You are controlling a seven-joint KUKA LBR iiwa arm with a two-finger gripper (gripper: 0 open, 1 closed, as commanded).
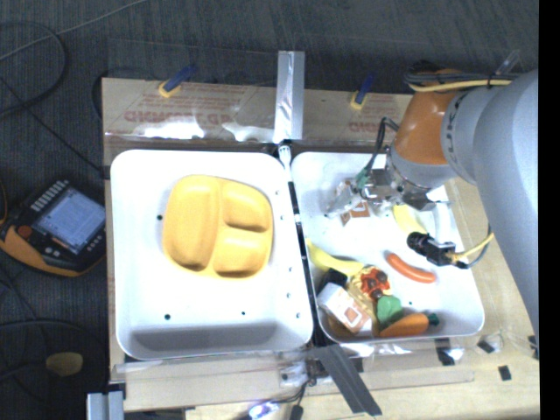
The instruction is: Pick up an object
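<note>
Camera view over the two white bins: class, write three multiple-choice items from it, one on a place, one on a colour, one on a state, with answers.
1. Where does the yellow three-compartment plastic tray lie?
A. left white bin
B. right white bin
C. the floor

2. What colour is the band above the grey arm's wrist?
A. blue
B. green
C. orange

3. How does the red toy sausage lie?
A. inside the yellow tray
B. loose on the right bin's floor
C. outside both bins

Answers: 1 A, the tray lies in the left-hand bin; 2 C, the band is orange; 3 B, the sausage rests loose below the gripper.
</note>
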